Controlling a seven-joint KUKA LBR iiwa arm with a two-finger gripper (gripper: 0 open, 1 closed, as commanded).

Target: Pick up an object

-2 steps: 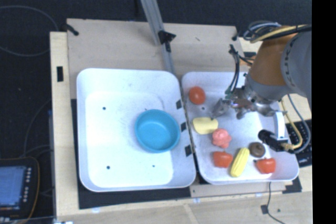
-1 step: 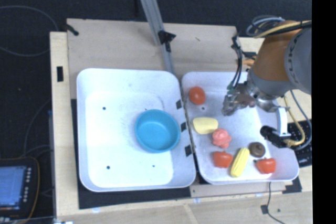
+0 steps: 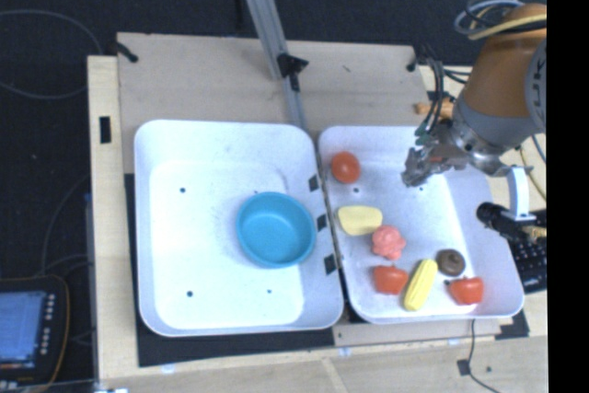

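Two bins (image 3: 156, 198), tool (image 3: 416, 172) over right bin's bare upper area, finger state unclear

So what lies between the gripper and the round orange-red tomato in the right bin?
Camera view: only bare white bin floor between the gripper and the tomato.

One fixed camera above the bench, looking down at a slant.

It stands far enough off to take in both white bins, the left bin (image 3: 166, 198) and the right bin (image 3: 479, 308), side by side, plus the bench (image 3: 202, 78) edges and dark floor beyond. The arm (image 3: 502, 87) enters from the view's right side. A slanted metal pole (image 3: 262, 5) crosses the upper middle.
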